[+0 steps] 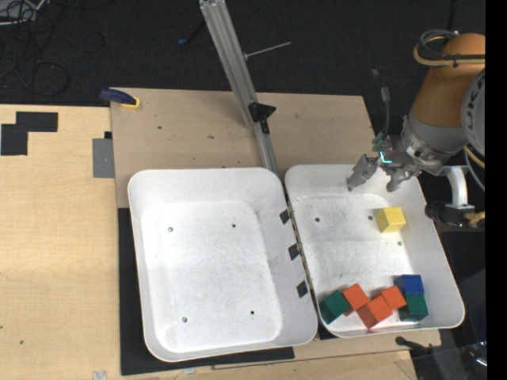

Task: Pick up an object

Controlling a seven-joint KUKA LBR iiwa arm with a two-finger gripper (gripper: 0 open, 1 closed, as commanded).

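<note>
My gripper (379,178) hangs over the far edge of the right bin (341,236), its two fingers spread apart and open with nothing between them. A yellow block (390,219) lies on the bin floor just in front of the gripper and slightly to its right. Along the bin's near edge sits a cluster of blocks: a green one (335,305), two orange ones (356,295) (384,304), a blue one (410,284) and a dark green one (415,308).
The left bin (207,252) stands beside the right one, joined by black clips (292,251). A slanted aluminium rail (238,70) rises behind the bins. The arm's orange band (447,81) is at the upper right.
</note>
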